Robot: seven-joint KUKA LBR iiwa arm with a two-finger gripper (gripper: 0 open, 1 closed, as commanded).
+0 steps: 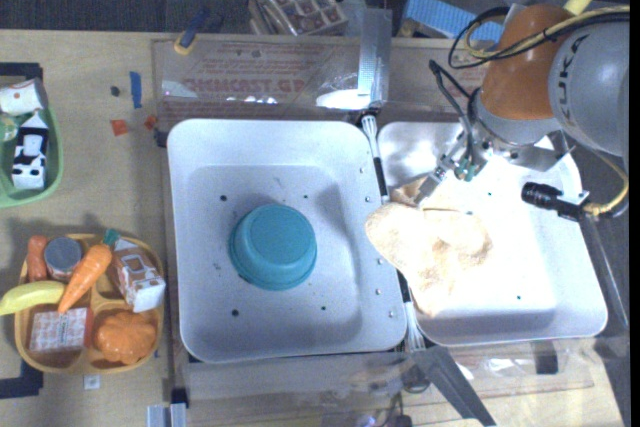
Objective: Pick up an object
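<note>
Overhead slanted view of the bench with two shallow white bins side by side. The left bin [190, 165] holds a teal bowl [273, 246], upturned or upright cannot be told, lying near its centre and apart from every wall. The right bin [560, 305] holds a pale beige cloth [432, 247], crumpled and spread over the bin's 9 o'clock portion, with its left edge lapping onto the rim shared with the left bin.

The grey arm [590, 75], with its orange band [525, 65], enters from the 2 o'clock corner and reaches down toward the 10 o'clock part of the right bin. The gripper [440, 177] hangs just at the cloth's 12 o'clock edge; one slim finger [430, 183] points down and to the left, its tip at or just above the fabric. Whether the pincer is released or clenched cannot be told, and no fabric is seen pinched between its fingers. Black cables [470, 45] loop around the wrist.

Off the bins, at 9 o'clock of the bench, a yellow tray [20, 335] bears toy food: a banana [28, 296], a carrot [86, 276] and small boxes. A green dish [45, 177] lies at 10 o'clock. A clear packet with red lettering [255, 80] lies at 12 o'clock of the left bin
</note>
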